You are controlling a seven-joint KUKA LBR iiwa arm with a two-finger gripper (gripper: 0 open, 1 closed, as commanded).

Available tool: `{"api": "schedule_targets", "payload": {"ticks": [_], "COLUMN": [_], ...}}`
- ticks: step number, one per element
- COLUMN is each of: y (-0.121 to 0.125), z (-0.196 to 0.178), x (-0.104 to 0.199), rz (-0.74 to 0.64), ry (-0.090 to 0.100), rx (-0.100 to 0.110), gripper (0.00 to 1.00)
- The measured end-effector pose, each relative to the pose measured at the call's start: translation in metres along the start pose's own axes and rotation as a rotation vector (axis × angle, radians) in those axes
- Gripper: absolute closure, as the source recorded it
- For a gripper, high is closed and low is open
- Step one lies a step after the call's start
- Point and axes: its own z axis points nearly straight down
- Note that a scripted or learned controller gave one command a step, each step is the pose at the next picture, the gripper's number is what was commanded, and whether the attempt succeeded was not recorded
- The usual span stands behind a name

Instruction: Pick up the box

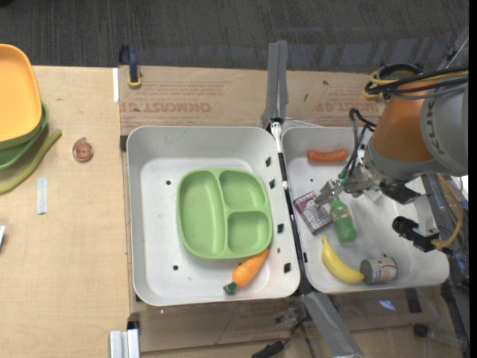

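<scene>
Down front sits the banana [341, 263], and behind it the small box [311, 210] looks light, stiff cardboard, best pinched across its narrow edges by the tool [333, 192], whose state I cannot tell.

1. Arm [440, 136]: thick, rounded grey housing with a smooth matte surface.
2. Orange band [399, 133]: broad glossy collar above the wrist.
3. Cables [395, 80]: black and yellow leads looped beside the band.
4. Gripper [337, 192]: small metal-grey assembly with dark fittings, mounted below a black bracket.
</scene>
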Motion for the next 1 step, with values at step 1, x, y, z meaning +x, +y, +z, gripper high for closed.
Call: {"api": "schedule_targets", "payload": {"ticks": [1], "y": [-0.0205], "z": [0.0145], "x": [-0.1063], "rz": [0.048], "ry": [0.009], "rx": [0.013], "gripper": [0.0]}}
